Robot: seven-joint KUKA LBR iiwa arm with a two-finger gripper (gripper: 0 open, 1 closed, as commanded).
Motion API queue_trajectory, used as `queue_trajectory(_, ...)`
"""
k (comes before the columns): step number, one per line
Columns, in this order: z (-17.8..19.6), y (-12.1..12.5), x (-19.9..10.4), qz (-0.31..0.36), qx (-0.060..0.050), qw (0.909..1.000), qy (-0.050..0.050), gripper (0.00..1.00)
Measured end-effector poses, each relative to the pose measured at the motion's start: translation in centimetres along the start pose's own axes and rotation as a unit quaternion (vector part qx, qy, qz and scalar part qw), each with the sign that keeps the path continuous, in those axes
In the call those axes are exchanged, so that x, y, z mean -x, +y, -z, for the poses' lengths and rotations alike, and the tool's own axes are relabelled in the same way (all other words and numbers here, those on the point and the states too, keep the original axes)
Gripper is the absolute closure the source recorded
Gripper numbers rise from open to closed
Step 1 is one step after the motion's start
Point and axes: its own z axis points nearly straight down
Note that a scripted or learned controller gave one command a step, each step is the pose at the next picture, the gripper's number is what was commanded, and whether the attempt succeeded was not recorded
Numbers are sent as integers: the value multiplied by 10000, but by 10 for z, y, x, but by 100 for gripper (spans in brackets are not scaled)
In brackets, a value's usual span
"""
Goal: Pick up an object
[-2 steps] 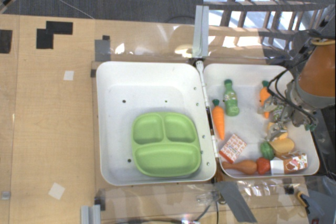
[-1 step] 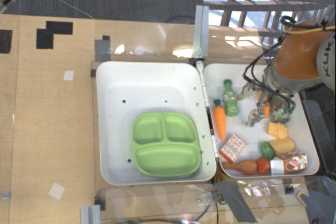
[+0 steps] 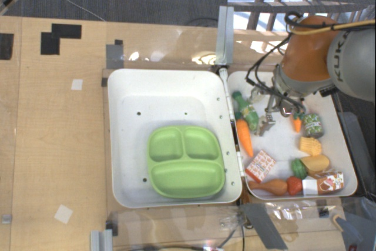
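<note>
1. The tabletop (image 3: pixel 53 144) is light wood, with dark grey floor behind it and some black square marks near the far left corner.
2. Two shallow white bins stand side by side on it. The left bin (image 3: pixel 123 97) holds a green divided plate (image 3: pixel 185 160), which lies in the near half of this bin.
3. The right bin (image 3: pixel 346 156) holds many small toy foods. An orange carrot (image 3: pixel 244 136) lies along its left wall, with a green vegetable (image 3: pixel 242 106) just behind it.
4. Near the front wall I see a small red and white box (image 3: pixel 261 165), a brown sausage-like piece (image 3: pixel 272 187), a green pepper (image 3: pixel 298 168) and a red and white carton (image 3: pixel 324 184).
5. At the right side lie a yellow corn piece (image 3: pixel 310 146), an orange-yellow piece (image 3: pixel 318 162), a dark green round item (image 3: pixel 312 124) and a tiny carrot (image 3: pixel 297 123).
6. My arm (image 3: pixel 317 50) comes in from the right, over the far part of the right bin, with the orange band above the wrist.
7. My jaws (image 3: pixel 268 123) hang over the bare white floor of this bin, between the big carrot and the tiny carrot. Nothing is between them that I can see. If they are wide or narrow, I cannot tell.
</note>
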Motion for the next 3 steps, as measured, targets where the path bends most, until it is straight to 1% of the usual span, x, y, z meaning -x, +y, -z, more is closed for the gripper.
queue_trajectory(1, 12, -1, 2, 6, -9, 10000, -19, 100)
queue_trajectory(2, 182, 25, 44, -791, 26, 9968, -55, 100)
queue_trajectory(3, 186, 25, 44, -777, 32, 9970, -32, 100)
